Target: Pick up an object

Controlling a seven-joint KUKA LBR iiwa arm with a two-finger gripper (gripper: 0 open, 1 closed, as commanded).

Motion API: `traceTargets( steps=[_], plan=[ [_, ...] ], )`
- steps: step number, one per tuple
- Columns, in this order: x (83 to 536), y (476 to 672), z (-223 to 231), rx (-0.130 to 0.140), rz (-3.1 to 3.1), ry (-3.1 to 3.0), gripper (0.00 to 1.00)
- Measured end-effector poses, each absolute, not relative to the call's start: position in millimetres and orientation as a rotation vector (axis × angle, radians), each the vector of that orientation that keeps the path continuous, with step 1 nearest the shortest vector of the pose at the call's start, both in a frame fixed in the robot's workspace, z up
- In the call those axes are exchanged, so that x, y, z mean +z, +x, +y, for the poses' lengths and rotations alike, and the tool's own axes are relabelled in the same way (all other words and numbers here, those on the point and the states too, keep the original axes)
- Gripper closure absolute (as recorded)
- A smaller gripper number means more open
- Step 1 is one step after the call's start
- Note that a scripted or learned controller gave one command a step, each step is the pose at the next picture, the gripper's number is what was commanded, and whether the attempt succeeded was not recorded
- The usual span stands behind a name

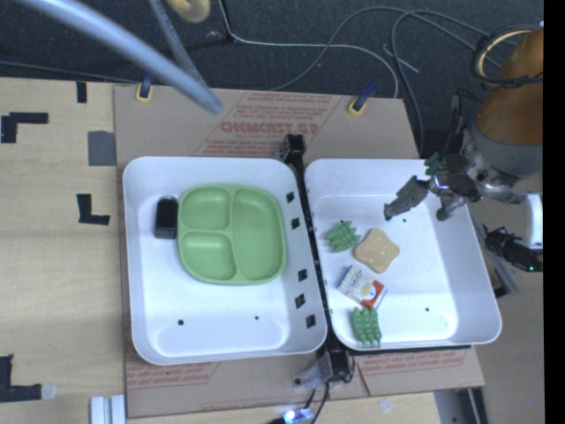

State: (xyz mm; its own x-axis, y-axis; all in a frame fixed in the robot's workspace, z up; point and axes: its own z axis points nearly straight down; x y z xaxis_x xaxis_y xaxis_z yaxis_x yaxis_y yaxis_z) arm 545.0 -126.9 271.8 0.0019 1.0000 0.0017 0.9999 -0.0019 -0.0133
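- I saw the end effector (422, 198) over the right bin (459, 312), fingers spread, pinching nothing.
- The beige sponge-like block (377, 251) lay in that bin, near the fingers.

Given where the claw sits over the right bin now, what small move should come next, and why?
Probably shift the claw down-left toward the tan bread slice. It sits high in the right bin, apart from every item, and the slice is near, with space around it.

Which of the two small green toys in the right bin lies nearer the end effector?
The spiky green toy beside the tan bread slice; the other ridged green toy lies at the bin's front edge, farther from the end effector.
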Motion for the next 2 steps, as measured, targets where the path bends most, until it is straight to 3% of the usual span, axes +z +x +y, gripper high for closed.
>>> traceTargets(
  steps=[1,2],
  plan=[
    [278.1,547.1,-126.5,0.002,-2.222,-2.219,0.0],
    [226.3,554.8,-120.3,0.007,-2.22,-2.217,0.0]
  ],
)
